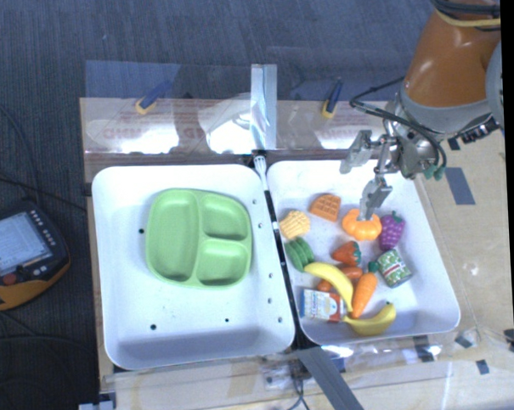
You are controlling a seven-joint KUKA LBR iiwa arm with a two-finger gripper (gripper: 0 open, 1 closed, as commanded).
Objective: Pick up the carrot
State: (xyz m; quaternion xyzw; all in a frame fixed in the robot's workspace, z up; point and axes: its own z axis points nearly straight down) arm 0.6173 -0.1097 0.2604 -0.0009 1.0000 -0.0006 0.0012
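Observation:
The carrot [363,294] is a short orange cone lying near the front of the right bin [435,260], wedged between a yellow banana [331,276] and a green can [394,268]. My gripper [365,178] hovers over the back of that bin, well behind the carrot. Its grey fingers [375,196] stand apart, open, with nothing between them. One fingertip hangs just above a round orange fruit [362,226].
Packed around the carrot in the right bin are purple grapes [392,230], a strawberry [346,254], corn [293,224], a waffle [325,207], a green cucumber [299,253], a small carton [319,304] and a second banana [372,320]. The left bin holds a green divided plate [199,236].

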